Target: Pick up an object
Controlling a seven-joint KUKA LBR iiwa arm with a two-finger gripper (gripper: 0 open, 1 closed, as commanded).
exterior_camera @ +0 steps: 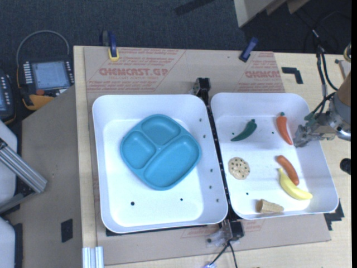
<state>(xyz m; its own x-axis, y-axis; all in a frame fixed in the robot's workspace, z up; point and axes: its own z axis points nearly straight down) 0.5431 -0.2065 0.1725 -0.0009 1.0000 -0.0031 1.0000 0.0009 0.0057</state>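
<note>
Carrot (284,128) at 2 o'clock of right bin (319,166), lying free, nearly upright in view. Gripper (304,135) just beside carrot at its 3 o'clock, over bin's right rim; finger state cannot be told. Green pepper (244,130) at carrot's 9 o'clock. Sausage (288,169) and banana (293,186) at 6 o'clock; cookie (239,167) at 8 o'clock; bread piece (269,206) near front rim. Left bin (111,149) holds blue divided plate (160,158).
</note>
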